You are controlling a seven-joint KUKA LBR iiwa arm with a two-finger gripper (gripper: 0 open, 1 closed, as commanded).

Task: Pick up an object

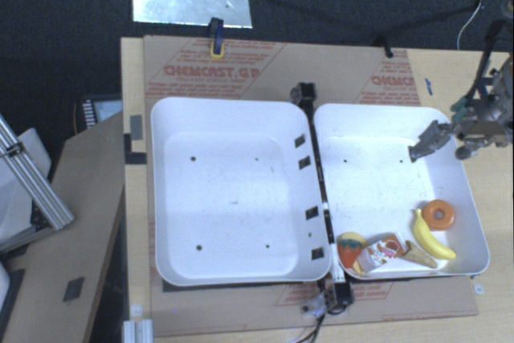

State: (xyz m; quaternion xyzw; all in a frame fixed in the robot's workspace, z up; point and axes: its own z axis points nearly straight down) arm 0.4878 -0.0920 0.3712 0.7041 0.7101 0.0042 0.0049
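The gripper (424, 142) is being held above the banana (432, 235), toward the right bin's (377, 173) far wall; whether its fingers are spread cannot be told.

The arm enters from the right edge, its wrist level and pointing left. The claw (423, 144) sits at the end of it, a dark part angled down and to the left, with nothing visible in its grasp.
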